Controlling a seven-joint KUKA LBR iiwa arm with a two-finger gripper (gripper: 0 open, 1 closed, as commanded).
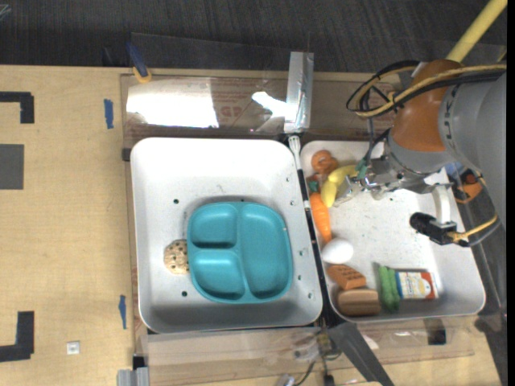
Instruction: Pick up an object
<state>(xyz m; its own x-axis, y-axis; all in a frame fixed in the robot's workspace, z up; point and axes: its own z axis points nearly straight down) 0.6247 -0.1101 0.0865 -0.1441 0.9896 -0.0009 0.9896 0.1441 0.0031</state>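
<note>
Reach step: gripper low in right bin beside banana; grip state unclear. Next: close, lift.

A robotics lab test cell, not a home or shop.

A bare plywood counter carries two shallow white bins: the left bin sits at centre and the right bin toward 3 o'clock. Black tape marks lie at 9 o'clock and blue tape tabs line the wood near the bins. A grey industrial arm with an orange band reaches in at 2 o'clock, loose yellow and black cables looping around it. Toy foods, a carrot and an egg among them, fill the right bin; a teal divided plate lies in the left. Dark carpet runs along 12 o'clock.
</note>
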